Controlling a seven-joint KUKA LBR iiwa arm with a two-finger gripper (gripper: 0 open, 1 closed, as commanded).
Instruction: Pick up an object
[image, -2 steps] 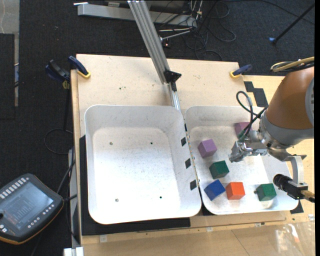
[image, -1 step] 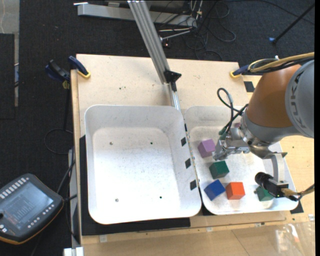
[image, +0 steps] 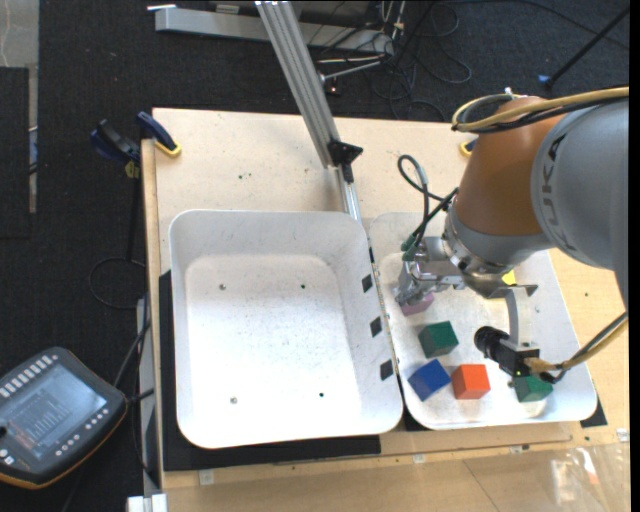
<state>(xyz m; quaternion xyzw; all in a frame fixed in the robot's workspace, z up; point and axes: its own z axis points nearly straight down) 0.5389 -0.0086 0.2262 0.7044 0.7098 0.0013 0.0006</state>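
In the right bin, 3 blocks flank the tool, grip state unclear.

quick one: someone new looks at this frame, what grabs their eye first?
Most likely the bulky grey arm with its orange band, coming in from the right and hanging over the right bin. Next, the bright blocks in that bin: a green one, a blue one and an orange one, close together near its front. The big left bin is the pale mass at centre.
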